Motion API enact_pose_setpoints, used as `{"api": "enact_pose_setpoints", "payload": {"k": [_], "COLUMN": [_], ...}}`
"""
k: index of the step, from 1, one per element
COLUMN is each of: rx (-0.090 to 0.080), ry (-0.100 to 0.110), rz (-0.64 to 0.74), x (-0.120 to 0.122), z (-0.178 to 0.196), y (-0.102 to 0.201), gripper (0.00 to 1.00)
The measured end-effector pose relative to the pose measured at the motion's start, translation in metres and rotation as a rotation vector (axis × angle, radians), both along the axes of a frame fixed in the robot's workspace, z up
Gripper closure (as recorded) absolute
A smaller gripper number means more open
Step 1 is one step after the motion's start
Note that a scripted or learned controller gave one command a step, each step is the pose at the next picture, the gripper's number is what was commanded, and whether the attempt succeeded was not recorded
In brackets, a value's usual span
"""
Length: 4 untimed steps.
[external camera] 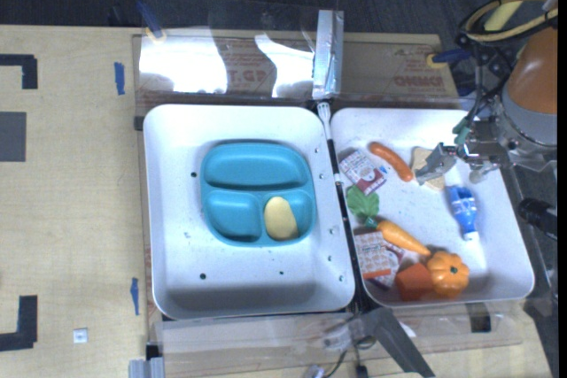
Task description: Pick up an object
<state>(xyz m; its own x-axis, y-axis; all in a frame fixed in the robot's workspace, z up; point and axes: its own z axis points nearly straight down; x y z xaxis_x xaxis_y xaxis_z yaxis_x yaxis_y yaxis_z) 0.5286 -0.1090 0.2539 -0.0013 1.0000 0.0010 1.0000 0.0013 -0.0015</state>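
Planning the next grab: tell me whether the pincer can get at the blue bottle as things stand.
Probably yes. The blue bottle lies alone on bare floor of the right bin, just below the pincer, with nothing on or against it.

Grey arm [523, 137], orange band, black cables

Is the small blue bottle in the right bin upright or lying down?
Lying down. The blue bottle rests on its side on the right bin floor, its long axis flat, just below the gripper.
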Motion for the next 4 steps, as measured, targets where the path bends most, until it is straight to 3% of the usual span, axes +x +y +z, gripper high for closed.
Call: {"api": "enact_pose_setpoints", "payload": {"k": [1, 2, 3, 4], "rx": [0.0, -0.003, -0.002, 0.0], "ry": [0.005, -0.009, -0.007, 0.009], "rz": [0.007, 0.006, -0.084, -0.062], "x": [0.078, 0.082, 0.07, 0.064], "z": [-0.078, -0.062, -0.014, -0.152], "y": [-0.016, -0.017, -0.012, 0.014], "gripper": [0.0, 1.0, 1.0, 1.0]}}
